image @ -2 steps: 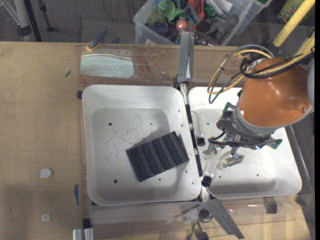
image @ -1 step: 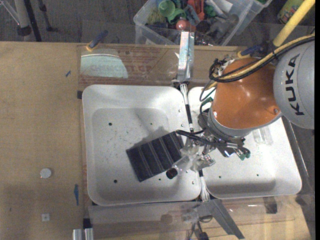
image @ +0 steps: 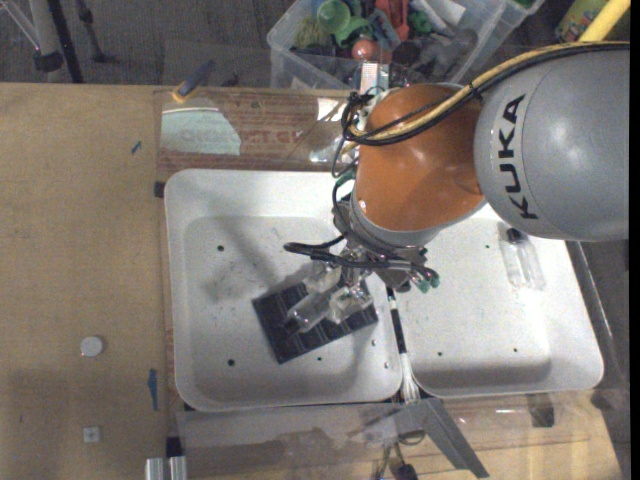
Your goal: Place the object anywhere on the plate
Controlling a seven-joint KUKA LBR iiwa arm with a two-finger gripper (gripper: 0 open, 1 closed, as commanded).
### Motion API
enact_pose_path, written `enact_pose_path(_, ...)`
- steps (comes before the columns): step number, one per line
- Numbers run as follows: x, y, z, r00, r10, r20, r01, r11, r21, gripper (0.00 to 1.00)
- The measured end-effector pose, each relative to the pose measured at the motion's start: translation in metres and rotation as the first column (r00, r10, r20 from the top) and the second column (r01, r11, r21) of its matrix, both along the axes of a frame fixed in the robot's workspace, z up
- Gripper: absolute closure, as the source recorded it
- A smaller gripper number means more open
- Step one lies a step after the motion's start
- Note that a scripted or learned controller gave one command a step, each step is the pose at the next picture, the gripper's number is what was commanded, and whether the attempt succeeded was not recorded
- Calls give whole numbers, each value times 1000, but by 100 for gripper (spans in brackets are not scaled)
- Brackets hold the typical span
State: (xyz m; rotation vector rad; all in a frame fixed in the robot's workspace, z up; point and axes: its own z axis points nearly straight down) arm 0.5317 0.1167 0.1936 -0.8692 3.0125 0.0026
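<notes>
Two bins | left bin (image: 200, 368): dark plate (image: 290, 330) | fingers (image: 325, 306) over plate, spread unclear

I have one fixed camera, set above the bench (image: 70, 218) and looking down at a slant. It sits near enough that the two white bins take up most of my picture: the left bin (image: 200, 268) at centre, the right bin (image: 520, 338) toward four o'clock. The arm (image: 560, 128) enters from two o'clock, its bulk close under the lens. A clear tub of clutter (image: 400, 18) lies at twelve o'clock.
</notes>
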Motion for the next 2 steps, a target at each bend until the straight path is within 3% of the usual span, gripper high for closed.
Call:
enact_pose_path(1,-5,76,5,979,-206,-1,206,979,1,100)
enact_pose_path(2,31,101,-97,913,-408,0,408,913,-5,100)
